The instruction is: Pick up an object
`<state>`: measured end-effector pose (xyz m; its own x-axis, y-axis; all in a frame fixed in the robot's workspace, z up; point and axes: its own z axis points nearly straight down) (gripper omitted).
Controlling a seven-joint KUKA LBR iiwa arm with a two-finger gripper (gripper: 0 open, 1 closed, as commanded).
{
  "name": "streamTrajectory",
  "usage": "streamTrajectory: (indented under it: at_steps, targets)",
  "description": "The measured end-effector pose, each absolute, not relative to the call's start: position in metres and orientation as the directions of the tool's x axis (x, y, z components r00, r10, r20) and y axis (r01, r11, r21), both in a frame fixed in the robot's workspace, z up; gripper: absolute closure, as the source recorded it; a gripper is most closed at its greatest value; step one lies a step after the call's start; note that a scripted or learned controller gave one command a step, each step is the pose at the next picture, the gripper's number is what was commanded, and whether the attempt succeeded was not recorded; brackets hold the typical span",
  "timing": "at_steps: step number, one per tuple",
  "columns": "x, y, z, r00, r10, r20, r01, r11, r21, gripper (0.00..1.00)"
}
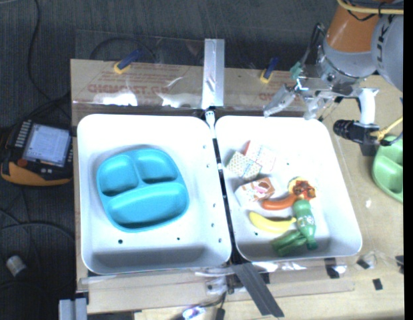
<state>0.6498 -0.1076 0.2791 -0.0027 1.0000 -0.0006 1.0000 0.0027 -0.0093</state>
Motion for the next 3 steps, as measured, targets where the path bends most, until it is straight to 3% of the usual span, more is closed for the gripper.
streamTrajectory:
  at_steps: [1, 2, 3]
  targets:
    - [0.574, -0.117, 0.164, -0.069, 0.998, 0.002, 0.998, 0.069, -0.011, 0.00]
    - [0.567, -0.168, 0.103, -0.208, 0.978, 0.003, 0.978, 0.208, -0.004, 0.00]
    - [0.564, -0.129, 0.179, -0.298, 0.954, 0.004, 0.954, 0.298, -0.007, 0.00]
